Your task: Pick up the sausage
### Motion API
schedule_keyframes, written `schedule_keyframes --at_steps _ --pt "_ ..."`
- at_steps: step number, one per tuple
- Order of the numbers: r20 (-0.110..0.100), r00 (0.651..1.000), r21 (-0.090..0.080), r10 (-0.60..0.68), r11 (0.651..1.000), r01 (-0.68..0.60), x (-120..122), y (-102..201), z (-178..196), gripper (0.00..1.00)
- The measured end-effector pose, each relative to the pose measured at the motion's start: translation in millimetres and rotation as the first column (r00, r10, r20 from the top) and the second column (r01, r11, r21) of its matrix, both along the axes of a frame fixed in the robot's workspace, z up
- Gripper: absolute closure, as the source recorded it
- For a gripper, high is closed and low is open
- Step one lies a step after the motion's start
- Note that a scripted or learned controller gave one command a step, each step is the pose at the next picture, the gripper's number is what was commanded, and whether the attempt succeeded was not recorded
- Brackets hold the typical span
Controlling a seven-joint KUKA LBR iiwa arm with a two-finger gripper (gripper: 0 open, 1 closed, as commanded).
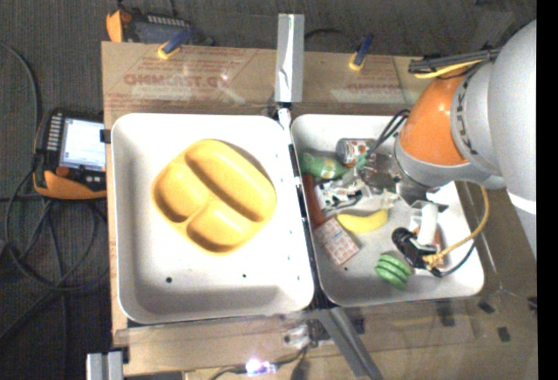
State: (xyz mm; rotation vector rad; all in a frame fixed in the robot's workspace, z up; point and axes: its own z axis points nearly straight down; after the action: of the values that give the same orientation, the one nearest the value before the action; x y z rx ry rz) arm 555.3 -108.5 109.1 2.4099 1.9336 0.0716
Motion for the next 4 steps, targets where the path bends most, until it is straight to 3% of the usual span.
schedule_keyframes --at_steps 1,2,3,4 --pt "0.009 1.000 0.004 0.006 1.000 -0.006 4.0 3.3 16.1 1.00" --pt "-0.024 0.935 0.030 -0.354 0.935 0.355 16.4 10.1 1.9 1.00" --pt "-0.018 0.780 0.049 -0.625 0.779 0.625 13.0 17.9 1.9 1.00" --pt "-0.067 0.481 0.004 -0.874 0.482 0.876 -27.7 44.5 73.8 1.00"
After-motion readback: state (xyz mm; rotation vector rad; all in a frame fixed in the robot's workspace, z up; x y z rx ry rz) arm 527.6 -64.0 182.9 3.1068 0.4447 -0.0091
